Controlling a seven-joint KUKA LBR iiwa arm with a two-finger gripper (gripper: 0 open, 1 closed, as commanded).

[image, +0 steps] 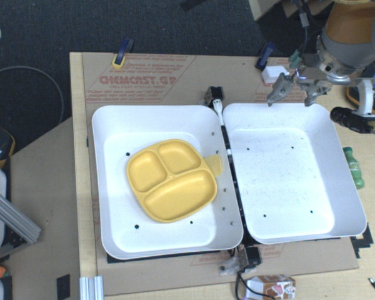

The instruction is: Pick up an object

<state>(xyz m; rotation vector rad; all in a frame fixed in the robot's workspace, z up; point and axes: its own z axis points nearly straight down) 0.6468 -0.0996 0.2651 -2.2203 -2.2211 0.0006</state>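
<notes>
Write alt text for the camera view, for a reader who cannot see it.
A yellow divided plate with three compartments lies in the left white bin, beside the right white bin. The arm's gripper hangs with fingers spread, nothing between them, above the right bin's far edge, well away from the plate.

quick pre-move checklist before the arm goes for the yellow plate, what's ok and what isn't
1. Target present: yellow divided plate lies flat in the left bin. Ok.
2. Top of plate unobstructed: nothing rests on it. Ok.
3. Gripper over target: it hangs above the far rim of the right bin, well away from the plate. Not ok.
4. Gripper free: fingers spread, nothing between them. Ok.
5. Graspable edge: the plate's rim lies apart from the bin walls on all sides, so there looks to be room for a finger. Ok.
6. Spread wide enough for the rim: cannot tell.
</notes>
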